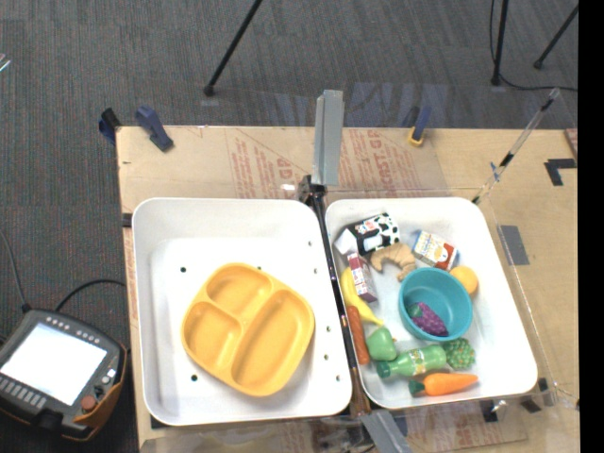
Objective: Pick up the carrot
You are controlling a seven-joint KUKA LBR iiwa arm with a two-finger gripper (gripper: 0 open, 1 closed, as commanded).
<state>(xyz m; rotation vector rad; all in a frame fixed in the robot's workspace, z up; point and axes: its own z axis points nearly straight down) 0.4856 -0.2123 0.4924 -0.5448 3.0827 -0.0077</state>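
The carrot [449, 383] lies along the lower edge of the right bin [501, 281], just below the green bottle [415, 360], bare white floor to its right.

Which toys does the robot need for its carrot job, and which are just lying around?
Needed:
carrot

Just lying around:
yellow divided plate
teal bowl with purple grapes
green bottle
cow-print carton
orange
banana
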